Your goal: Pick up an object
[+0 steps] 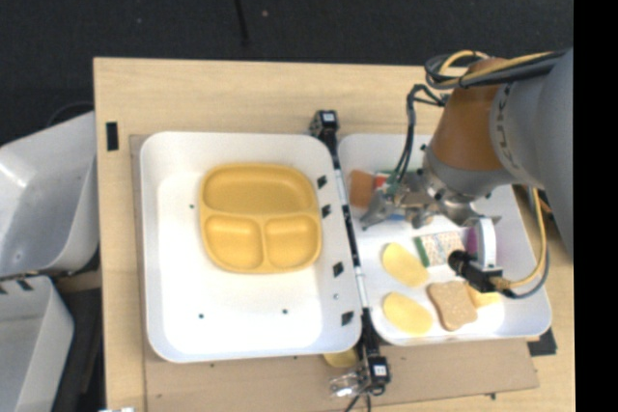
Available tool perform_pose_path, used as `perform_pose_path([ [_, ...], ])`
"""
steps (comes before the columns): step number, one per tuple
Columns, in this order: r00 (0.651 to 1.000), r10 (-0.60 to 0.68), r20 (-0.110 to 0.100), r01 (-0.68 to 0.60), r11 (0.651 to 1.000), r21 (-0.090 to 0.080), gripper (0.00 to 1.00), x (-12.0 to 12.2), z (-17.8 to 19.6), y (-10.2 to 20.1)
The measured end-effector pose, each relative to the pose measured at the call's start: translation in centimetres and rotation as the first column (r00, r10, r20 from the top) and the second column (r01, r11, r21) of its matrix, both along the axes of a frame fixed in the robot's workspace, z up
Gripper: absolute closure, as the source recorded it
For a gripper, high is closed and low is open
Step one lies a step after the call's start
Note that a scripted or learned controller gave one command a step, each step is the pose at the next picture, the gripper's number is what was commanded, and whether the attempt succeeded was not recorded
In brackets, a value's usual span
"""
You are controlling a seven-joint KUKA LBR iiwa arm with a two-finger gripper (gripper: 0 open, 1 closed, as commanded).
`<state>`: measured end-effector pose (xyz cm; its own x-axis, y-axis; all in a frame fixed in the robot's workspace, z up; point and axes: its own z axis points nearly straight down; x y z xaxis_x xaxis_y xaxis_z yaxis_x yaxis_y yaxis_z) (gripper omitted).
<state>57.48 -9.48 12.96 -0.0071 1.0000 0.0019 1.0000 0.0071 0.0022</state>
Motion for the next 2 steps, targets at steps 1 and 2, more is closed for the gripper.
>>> perform_pose_path([
  [1, 1.0, -0.007, -0.004, 0.007, 1.0, -0.003, 0.0, -3.9, -0.1, -0.2],
  [2, 1.0, -0.007, 0.001, 0.007, 1.0, -0.002, 0.0, -7.8, 7.5, 0.8],
])
